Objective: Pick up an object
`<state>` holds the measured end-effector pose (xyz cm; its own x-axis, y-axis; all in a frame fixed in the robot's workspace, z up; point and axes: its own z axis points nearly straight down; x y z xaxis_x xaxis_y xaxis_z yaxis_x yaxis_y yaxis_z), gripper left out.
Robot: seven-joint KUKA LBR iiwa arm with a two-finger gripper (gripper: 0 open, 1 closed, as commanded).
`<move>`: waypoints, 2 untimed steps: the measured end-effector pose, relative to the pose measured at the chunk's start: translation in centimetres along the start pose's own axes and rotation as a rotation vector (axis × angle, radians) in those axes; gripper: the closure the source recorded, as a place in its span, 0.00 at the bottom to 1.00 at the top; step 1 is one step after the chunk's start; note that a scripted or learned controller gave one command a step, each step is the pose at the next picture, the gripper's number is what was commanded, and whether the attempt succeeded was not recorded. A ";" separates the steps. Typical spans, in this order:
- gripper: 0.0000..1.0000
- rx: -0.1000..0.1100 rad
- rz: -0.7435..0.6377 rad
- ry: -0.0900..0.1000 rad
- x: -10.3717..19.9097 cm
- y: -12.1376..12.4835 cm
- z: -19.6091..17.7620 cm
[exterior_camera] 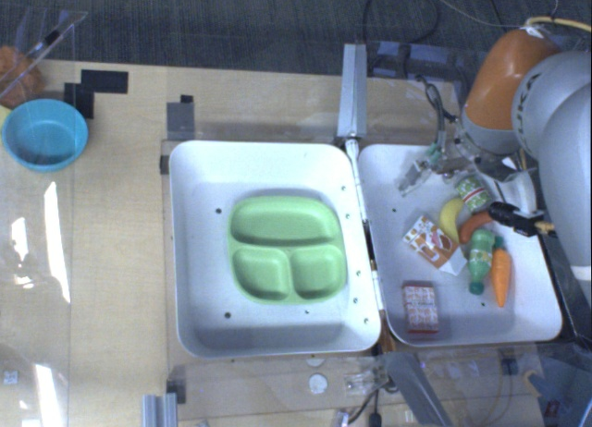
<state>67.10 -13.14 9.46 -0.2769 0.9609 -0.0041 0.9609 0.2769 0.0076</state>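
glossy white plastic bins (199, 323), matt green plastic tray (287, 248), pale wood bench (102, 305)

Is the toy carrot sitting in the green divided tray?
No, the toy carrot lies in the right bin, beside the green bottle; the green divided tray is in the left bin.

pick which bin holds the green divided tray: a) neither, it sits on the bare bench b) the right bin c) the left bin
c: the green divided tray lies flat in the middle of the left bin, while the right bin holds the small toy items.
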 end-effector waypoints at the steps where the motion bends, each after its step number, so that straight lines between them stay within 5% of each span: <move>1: 0.00 0.000 -0.117 0.001 0.5 -5.0 0.6; 2: 1.00 -0.008 -0.122 -0.002 0.6 -4.6 -0.7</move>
